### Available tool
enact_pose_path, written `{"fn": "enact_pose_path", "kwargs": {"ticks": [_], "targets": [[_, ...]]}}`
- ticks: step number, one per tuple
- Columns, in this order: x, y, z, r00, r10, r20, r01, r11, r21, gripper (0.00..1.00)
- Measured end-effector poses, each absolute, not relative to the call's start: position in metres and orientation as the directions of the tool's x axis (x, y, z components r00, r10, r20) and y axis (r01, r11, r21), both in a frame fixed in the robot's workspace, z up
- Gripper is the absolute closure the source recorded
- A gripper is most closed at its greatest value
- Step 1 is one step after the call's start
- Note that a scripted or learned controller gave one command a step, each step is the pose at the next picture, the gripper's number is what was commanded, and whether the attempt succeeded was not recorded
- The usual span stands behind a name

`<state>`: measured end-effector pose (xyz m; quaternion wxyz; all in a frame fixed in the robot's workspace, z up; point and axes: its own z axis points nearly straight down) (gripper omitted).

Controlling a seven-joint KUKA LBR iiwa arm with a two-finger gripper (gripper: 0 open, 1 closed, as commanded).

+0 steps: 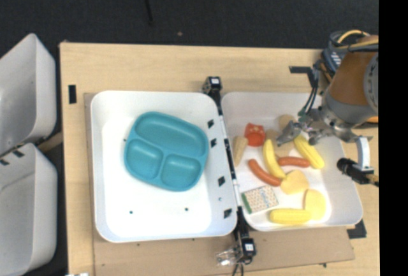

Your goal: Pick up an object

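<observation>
Small yellow plastic corn cob (308, 152), judged light, stiff and slippery, is best taken across its middle; gripper (299, 130) is seen spread apart just above

No text, brand, number or sign can be read anywhere on the bench. The one thing that appears printed is a small flat card or packet (259, 199) lying in the right bin (347, 208), at about seven o'clock from that bin's middle; its face shows a green and white pattern with a reddish edge, but the marks are too small and blurred to make out as letters or figures.
</observation>
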<state>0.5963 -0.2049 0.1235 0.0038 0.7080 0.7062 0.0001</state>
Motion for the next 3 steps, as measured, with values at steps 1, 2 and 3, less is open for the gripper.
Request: {"fn": "enact_pose_path", "kwargs": {"ticks": [1,2,3], "targets": [[0.597,-0.206,0.101,0.005,1.000,-0.003,1.000,-0.005,0.002,0.00],[0.599,-0.208,0.114,0.007,1.000,-0.004,1.000,-0.007,0.008,1.00],[0.602,-0.203,0.177,-0.002,1.000,-0.003,1.000,0.002,0.007,1.00]]}}
